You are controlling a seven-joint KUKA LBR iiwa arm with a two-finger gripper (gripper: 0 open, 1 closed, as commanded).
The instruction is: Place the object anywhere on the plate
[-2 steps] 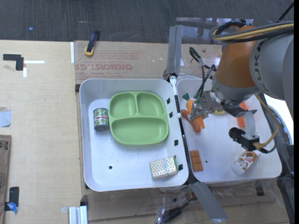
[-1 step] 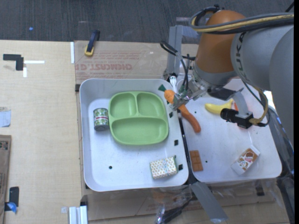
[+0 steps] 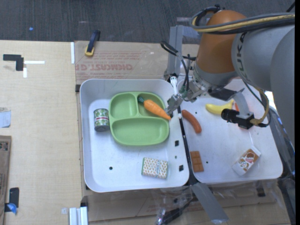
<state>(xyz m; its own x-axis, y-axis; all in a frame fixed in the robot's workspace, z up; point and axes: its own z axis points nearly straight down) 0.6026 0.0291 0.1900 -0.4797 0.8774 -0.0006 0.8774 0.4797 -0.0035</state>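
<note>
Carrot [image 3: 156,108], orange with a green top, lies on the green plate [image 3: 138,130], slanting across the plate's upper right compartment, with its thick end reaching the plate's right rim. The plate has three compartments and sits in the left white bin [image 3: 93,172]. Just beside the carrot's thick end is the gripper [image 3: 176,103], hanging over the seam between the two bins; whether its fingers are open or closed I cannot tell, since they are small and dark against the bin edge. No part of the carrot shows clearly between them.

In the left bin, a small can [image 3: 101,119] with a green label stands upright, touching or just beside the plate's left rim, and a patterned packet [image 3: 154,168] lies near the bin's lower edge, below the plate. In the right white bin [image 3: 220,165], a red sausage [image 3: 191,121] lies near the seam, a banana [image 3: 219,108] lies under the arm, a brown waffle-like bar [image 3: 196,161] lies lower left, and a small carton [image 3: 247,160] lies lower right.
</note>
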